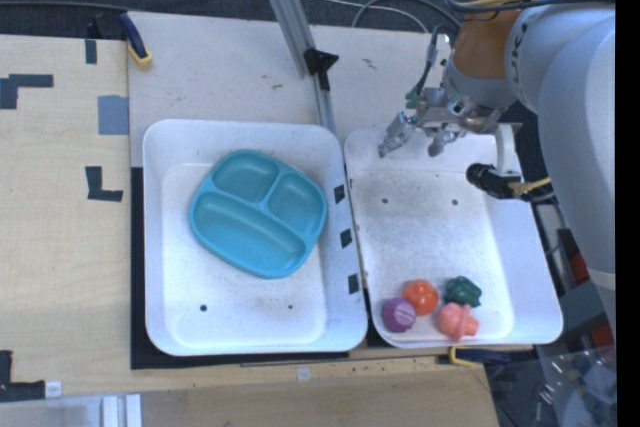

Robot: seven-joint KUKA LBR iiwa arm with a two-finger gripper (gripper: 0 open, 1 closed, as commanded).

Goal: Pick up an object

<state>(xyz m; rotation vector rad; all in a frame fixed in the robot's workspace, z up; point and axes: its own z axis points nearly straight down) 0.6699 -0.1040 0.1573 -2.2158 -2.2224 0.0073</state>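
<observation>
Landmark: right bin, white and shallow, on the bench.
Tape: grey and dark bits stuck on the bench, far left of the right bin.
Clamp: blue and yellow, on the bench's far edge, far left of the right bin and further back.
Left bin: white, side by side with the right bin, rims touching in the middle.
Plate: blue, with three sections, lying flat in the left bin, well left of the right bin.
Pole: grey metal, slanting up from the bench behind the gap next to the right bin's far left corner.
Purple toy: inside the right bin, at its near edge, furthest left in the little group.
Orange toy: inside the right bin, just beside the purple toy.
Pink toy: inside the right bin, at its near edge, touching the orange toy's side.
Green toy: inside the right bin, just behind the pink toy.
Gripper: over the right bin's far edge, well apart from the toys, fingers spread apart, nothing between them.
Arm: grey with an orange band, coming in over the right bin's far right corner.
</observation>
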